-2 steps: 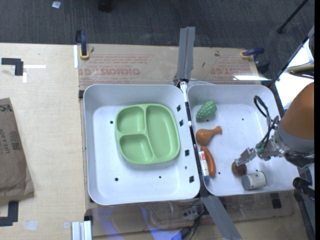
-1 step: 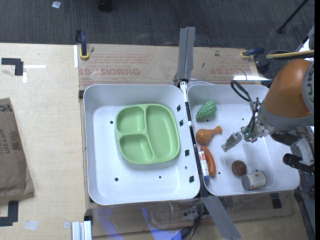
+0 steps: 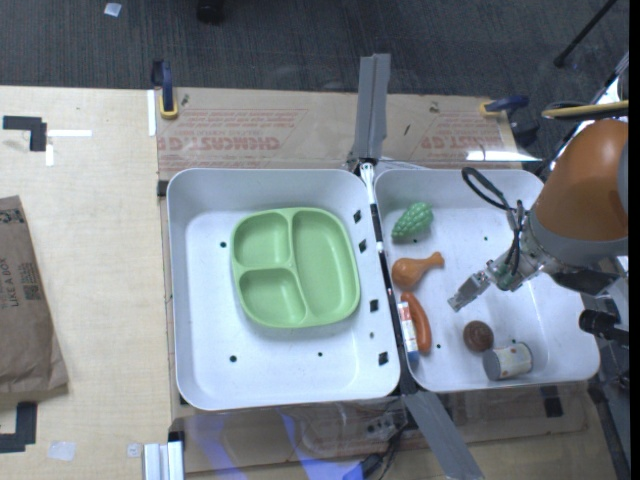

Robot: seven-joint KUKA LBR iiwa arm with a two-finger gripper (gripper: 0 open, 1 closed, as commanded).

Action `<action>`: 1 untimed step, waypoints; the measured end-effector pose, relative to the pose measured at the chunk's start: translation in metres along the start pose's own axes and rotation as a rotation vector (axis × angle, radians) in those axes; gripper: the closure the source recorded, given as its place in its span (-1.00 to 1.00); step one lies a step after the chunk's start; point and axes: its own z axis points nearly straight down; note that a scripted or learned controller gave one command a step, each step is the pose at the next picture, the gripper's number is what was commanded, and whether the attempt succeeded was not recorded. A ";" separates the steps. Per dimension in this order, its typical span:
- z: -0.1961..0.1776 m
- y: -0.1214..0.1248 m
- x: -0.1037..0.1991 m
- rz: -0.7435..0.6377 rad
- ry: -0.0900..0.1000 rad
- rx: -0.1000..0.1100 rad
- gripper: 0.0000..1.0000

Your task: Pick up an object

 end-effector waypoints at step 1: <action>0.042 -0.050 -0.001 0.127 0.001 0.000 -1.00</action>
